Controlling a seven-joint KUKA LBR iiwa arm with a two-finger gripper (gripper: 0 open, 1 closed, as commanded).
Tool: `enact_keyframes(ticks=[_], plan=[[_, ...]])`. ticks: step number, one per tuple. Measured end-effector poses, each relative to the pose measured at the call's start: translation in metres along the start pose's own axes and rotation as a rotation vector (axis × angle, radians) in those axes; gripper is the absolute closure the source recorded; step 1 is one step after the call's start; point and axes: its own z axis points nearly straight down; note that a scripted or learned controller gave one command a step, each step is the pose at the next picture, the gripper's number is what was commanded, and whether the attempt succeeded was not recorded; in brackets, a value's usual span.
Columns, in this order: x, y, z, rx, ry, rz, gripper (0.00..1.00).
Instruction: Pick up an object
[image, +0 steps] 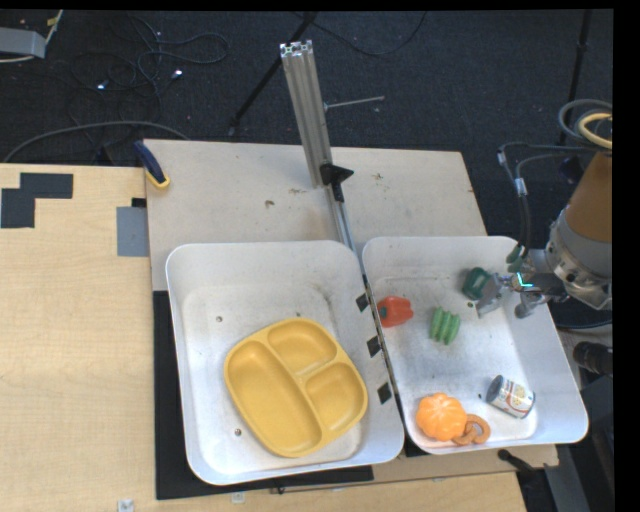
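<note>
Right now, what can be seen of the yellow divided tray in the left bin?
The yellow divided tray is a rounded, plastic-looking plate with three compartments: one long one along its left side and two smaller ones on the right, split by raised ridges. It lies flat and face up on the floor of the left bin, turned at an angle to the bin's walls, toward the lower right part. Nothing sits in its compartments. The gripper is far off, over the right bin.

The two bins (200, 300) look like smooth white plastic, faintly scuffed. The yellow divided tray (295, 385) is glossy plastic. The upright post (305, 110) is ridged bare metal, the bench board (70, 330) pale matt wood. The small can (511, 396) looks shiny metal.
</note>
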Motion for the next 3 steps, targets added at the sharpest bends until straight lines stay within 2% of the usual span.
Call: enact_keyframes(ticks=[1,3], plan=[[0.000,0.000,-0.001,-0.001,0.000,0.000,0.00],[0.010,-0.008,0.094,0.006,0.002,0.000,0.00]])
